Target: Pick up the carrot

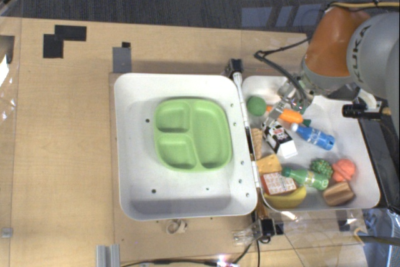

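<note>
The carrot (289, 115) lies in the right bin (369, 191), in its upper left part, a short orange piece running roughly left to right. It sits in a crowd: a green ball (255, 105) just to its left, a blue bottle (315, 136) touching or almost touching its right end, and a black and white block (279, 137) just below it. This tight packing probably explains why the arm comes down so steeply over that corner, since a low sideways approach would likely knock the neighbours

The gripper (291, 97) is right at the carrot's upper edge, with the metal wrist parts over it. Whether it is open, closed or already clamping the carrot cannot be told from this slanted view, as the tips are blurred and merge with the clutter; nor is it clear that the carrot is lifted at all

Further down the same bin are a wedge of cheese (270, 164), a green bottle (306, 177), a small red and white box (279, 184), a banana (286, 198), a green bumpy vegetable (322, 167), a pink round fruit (344, 168) and a brown roll (338, 194). The left bin (131, 197) holds a green divided plate (190, 134), well apart from the action

My judgement: the pick is at the grasp stage, and the main risk is nudging the blue bottle or the ball
</note>
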`<state>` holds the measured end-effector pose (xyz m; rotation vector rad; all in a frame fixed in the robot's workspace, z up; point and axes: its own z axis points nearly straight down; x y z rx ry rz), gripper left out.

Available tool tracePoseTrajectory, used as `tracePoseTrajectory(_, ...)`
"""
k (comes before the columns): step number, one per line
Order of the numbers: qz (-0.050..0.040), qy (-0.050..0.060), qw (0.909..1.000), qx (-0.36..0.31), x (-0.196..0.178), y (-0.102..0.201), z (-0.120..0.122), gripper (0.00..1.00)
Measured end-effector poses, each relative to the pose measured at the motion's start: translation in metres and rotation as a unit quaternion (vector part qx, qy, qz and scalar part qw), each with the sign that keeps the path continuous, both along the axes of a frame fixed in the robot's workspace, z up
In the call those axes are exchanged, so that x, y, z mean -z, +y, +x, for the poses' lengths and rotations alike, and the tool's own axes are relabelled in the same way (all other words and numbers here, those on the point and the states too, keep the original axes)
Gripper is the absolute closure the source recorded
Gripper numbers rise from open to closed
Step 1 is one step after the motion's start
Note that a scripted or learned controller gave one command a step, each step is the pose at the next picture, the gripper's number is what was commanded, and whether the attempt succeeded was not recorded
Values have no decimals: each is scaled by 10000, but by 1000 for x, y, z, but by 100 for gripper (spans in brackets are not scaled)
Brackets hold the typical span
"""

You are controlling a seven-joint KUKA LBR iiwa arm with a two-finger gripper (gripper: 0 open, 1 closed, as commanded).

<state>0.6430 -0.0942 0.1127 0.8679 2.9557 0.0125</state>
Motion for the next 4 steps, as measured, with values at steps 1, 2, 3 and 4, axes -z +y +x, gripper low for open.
tracePoseTrajectory(1,100,230,9843,1750,24,-23,-5,0)
tracePoseTrajectory(2,113,234,9786,2042,25,5,-15,0)
tracePoseTrajectory(3,120,229,9744,2233,24,-6,-53,0)
tracePoseTrajectory(4,127,172,9754,2192,10,-4,-49,100)
